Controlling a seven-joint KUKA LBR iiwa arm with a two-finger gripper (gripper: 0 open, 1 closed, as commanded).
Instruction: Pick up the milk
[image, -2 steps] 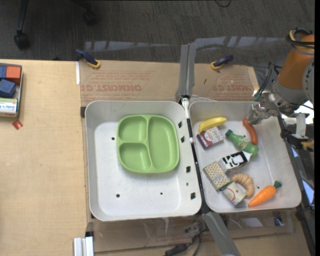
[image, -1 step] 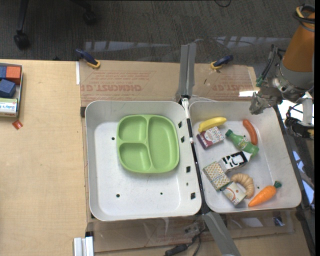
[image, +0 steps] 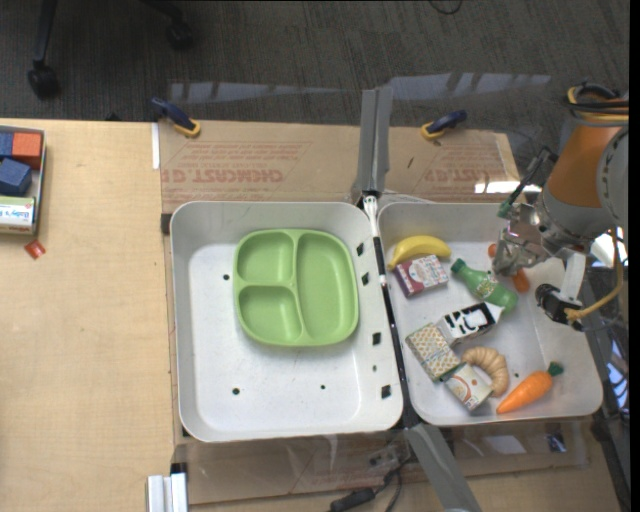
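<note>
**Milk carton near the middle of the right bin, arm waiting at the far right corner**

On the left, a white bin (image: 200, 330) with a green divided plate (image: 296, 287) in it; nothing here for this task.

In the right bin (image: 575, 330), near its middle: the milk (image: 470, 321), a small carton with black and white print, lying on its side. Crowded on several sides:
- a patterned box (image: 432, 350) just beside it, toward the near left corner
- a croissant (image: 486, 362) close on the near side
- a green bottle (image: 486, 285) near it on the far side, perhaps touching; hard to tell
- toward the far left corner, a banana (image: 419, 247) and a dark red carton (image: 421, 274), a little apart

Probably light and rather stiff, being a small box, but likely to dent under hard pressure, with smooth printed faces that may slip. Best taken across the two long flat sides, at about mid-length, with moderate force only. Little free room for closing on the patterned-box side, so better to come down straight from above and turn the wrist to line up with the carton.

On the right, the gripper (image: 508, 258), pointing down over the far right part of the right bin, above the bottle's far end and well short of the milk. Grey arm with an orange band (image: 580, 165) entering from the right edge. Jaws: wide or narrow, cannot tell; nothing seen held.
</note>
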